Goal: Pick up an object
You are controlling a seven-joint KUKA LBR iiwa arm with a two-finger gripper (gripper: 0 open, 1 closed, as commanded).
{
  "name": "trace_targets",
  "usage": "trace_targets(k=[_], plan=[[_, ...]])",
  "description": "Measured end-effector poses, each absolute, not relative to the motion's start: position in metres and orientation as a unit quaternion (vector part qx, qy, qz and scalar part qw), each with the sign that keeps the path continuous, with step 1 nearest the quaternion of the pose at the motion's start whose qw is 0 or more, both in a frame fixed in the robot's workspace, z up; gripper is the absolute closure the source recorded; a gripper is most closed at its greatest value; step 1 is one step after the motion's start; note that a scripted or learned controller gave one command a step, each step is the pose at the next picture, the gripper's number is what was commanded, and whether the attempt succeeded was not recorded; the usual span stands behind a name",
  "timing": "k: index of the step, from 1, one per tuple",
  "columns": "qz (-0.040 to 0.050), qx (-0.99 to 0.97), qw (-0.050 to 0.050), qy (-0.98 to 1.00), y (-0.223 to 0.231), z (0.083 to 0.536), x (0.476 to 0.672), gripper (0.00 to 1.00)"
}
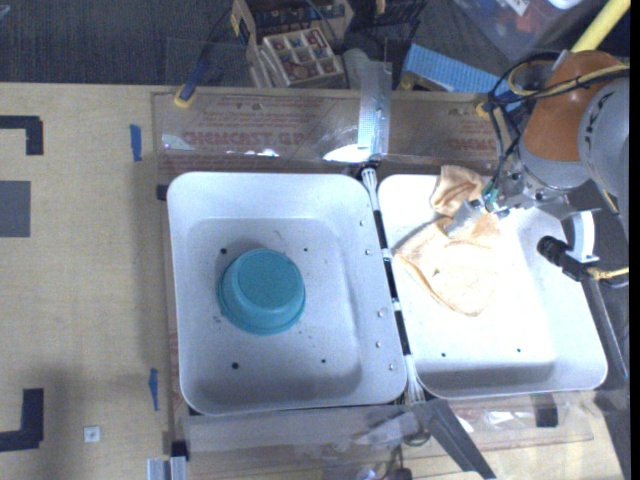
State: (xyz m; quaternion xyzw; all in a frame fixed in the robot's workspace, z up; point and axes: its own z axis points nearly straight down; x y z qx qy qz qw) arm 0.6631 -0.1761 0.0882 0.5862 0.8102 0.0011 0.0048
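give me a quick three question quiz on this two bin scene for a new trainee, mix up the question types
1. True or false: the teal bowl sits in the same bin as the tan cloth.
2. Multiple choice: the gripper is over A) the left bin, B) the right bin, C) the wooden bench.
3. Fill in: the part of the cloth nearest the gripper looks ____ compared with the rest lying flat.

Key
1. False: the bowl is in the left bin, the cloth in the right.
2. B, at its far end, against the cloth.
3. Bunched up, possibly lifted.
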Motion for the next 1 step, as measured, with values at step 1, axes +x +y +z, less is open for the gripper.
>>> trace_targets(k=[1], plan=[[0.0018, 0.584, 0.008, 0.812, -0.1743, 0.1003, 0.6652, 1.0]])
